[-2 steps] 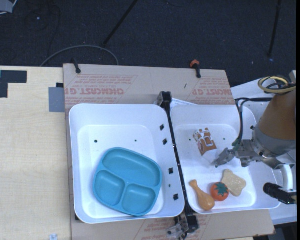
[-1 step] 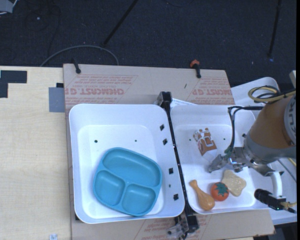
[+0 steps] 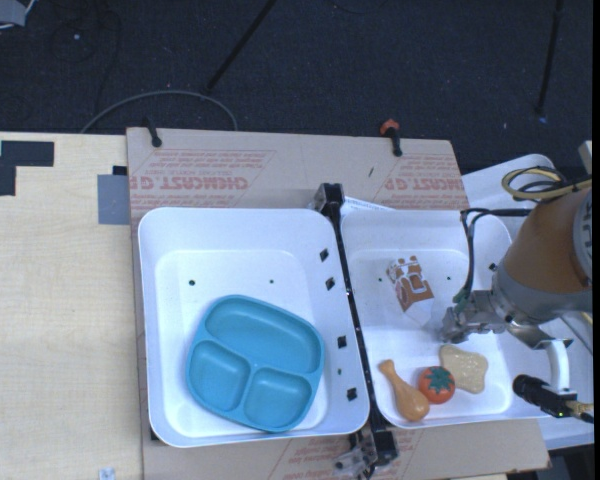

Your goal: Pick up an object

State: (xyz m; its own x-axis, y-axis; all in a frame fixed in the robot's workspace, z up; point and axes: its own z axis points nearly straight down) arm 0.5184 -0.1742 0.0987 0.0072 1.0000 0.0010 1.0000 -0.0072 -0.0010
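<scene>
The right bin [image 3: 380,243] holds a tan toast-shaped piece [image 3: 465,367], a red tomato-like toy [image 3: 438,384], a yellow-orange drumstick-shaped toy [image 3: 405,391] and a small brown and white item [image 3: 410,282]. My gripper [image 3: 462,324] is low in this bin near its right side, just above the toast piece and to the right of the brown and white item. Nothing shows between its tips, and their spread is too small and dark to read.
The left bin [image 3: 170,268] bears a blue divided plate [image 3: 255,363]. A black divider [image 3: 345,308] runs between the bins. The grey arm with its orange band [image 3: 545,253] comes in from the right over the right bin's edge. Cardboard [image 3: 280,173] lies beneath both bins.
</scene>
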